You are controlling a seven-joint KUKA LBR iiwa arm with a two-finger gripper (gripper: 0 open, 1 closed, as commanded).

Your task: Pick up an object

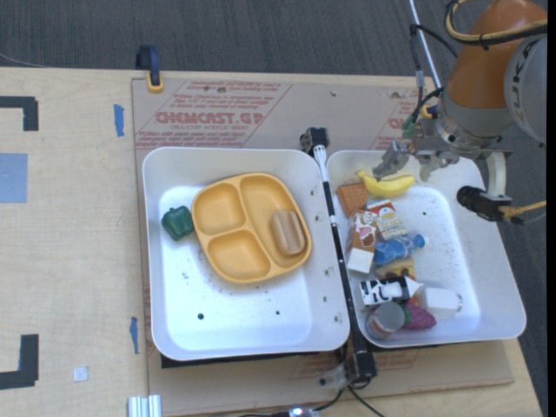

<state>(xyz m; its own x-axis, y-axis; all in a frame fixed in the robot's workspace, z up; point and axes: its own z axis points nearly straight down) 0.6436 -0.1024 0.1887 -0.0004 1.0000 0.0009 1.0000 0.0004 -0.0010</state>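
Grey metal two-finger gripper (401, 158) is hovering, jaw state unreadable; curved smooth yellow plastic banana (387, 182) is lying just below them.

Right bin (486, 259): left half crowded. Banana (388, 182) at far end, brown cracker (351, 198) and small carton (378, 222) just beside it, blue bottle (398, 250), black-white item (382, 290), can (386, 320) and pink piece (420, 319) packed toward near corner. Right half of this bin bare, open way along right wall. Arm wrist (460, 137) hangs over far edge, blocks approach there.

Left bin (174, 311): yellow tray (248, 228) takes middle, green pepper (178, 222) touching tray left side. Near part bare floor, free room.
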